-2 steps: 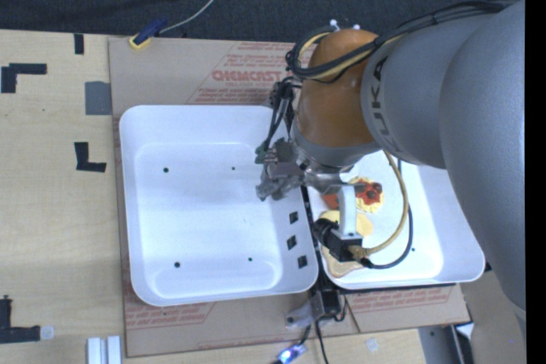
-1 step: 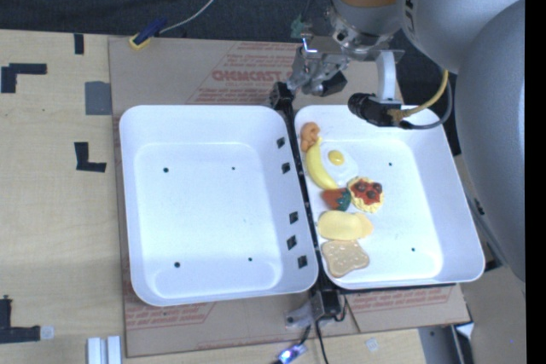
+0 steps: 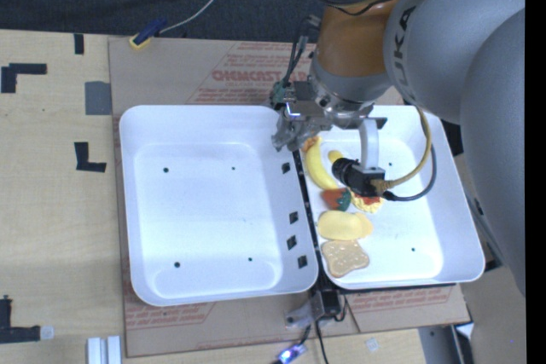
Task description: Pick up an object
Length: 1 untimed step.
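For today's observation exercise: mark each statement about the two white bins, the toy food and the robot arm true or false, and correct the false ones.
1. The banana lies in the left bin. False: it lies in the right bin.
2. The toast-shaped piece sits nearest the right bin's front edge. True.
3. The arm's band is blue. False: orange.
4. The gripper hangs near the divide between the bins. True.
5. The left bin is dark grey. False: white.
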{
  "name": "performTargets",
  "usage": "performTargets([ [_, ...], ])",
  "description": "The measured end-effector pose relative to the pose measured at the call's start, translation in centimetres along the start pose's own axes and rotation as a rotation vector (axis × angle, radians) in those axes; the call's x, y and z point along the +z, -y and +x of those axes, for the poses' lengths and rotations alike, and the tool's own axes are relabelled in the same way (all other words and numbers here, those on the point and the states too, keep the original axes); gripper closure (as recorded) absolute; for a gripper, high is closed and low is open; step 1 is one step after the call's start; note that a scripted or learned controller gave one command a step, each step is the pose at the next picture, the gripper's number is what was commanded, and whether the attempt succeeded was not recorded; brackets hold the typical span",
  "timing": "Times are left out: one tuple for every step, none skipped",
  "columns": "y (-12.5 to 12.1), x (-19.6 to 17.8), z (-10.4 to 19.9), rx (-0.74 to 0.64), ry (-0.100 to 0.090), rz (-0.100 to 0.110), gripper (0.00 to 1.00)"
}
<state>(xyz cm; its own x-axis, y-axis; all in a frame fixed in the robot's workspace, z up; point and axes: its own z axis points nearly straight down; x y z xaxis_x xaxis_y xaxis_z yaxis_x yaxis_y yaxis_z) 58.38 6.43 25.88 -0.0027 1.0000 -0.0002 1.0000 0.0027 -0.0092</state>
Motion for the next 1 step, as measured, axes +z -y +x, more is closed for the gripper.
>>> performTargets([
  [-2.92, -7.62, 3.64, -0.003, -0.002, -0.017, 1.00],
])
